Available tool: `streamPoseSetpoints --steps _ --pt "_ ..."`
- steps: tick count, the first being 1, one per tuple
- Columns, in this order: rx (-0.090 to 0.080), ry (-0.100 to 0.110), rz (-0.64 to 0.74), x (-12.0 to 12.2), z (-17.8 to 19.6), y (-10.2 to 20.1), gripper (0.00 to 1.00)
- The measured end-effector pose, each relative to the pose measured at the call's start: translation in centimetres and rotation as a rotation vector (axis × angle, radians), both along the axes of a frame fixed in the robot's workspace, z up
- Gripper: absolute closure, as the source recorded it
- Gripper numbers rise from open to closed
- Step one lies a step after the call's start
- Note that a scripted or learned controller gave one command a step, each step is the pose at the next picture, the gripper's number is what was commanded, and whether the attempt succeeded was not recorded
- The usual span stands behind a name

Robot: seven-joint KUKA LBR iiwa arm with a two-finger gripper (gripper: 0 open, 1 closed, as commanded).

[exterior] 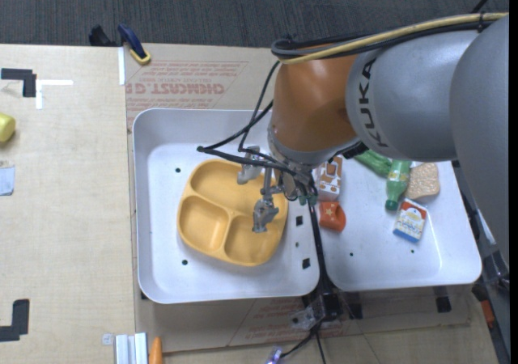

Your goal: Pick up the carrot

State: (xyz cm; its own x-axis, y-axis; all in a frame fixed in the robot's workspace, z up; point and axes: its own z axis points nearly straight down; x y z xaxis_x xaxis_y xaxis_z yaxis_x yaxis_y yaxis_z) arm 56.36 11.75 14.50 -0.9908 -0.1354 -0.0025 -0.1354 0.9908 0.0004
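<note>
Landmark: yellow divided plate, lying in the left bin.

- Gripper hangs over the plate's right-hand compartments, close above it. Nothing visible in its grasp. Open or closed: cannot tell, as wrist hardware and cables crowd the tip.
- Arm's orange band sits above and to the right of the plate, covering the bins' shared wall there.
- Likely carrot: an orange-red lump just right of the plate, across the divider, in the right bin. It looks stubby from here. It may be partly hidden or foreshortened, so the identification is tentative and I cannot read its long axis.
- A small printed box touches or nearly touches the lump on its far side.
- Farther right of the plate: green bottle, tan slab, small carton.

Judgement: the key relation is that the target lies right of the gripper and slightly lower in the view, over the divider. The next move calls for a short shift right before any descent. The box's closeness is a risk to a clean grasp.
</note>
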Motion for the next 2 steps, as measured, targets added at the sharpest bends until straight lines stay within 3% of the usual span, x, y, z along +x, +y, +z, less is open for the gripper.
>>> streamPoseSetpoints --steps 1,2 --pt "0.003 -0.022 -0.093 -5.38 -4.72 2.44 0.00" --pt "0.004 -0.030 -0.099 -5.02 -3.89 2.27 1.00"
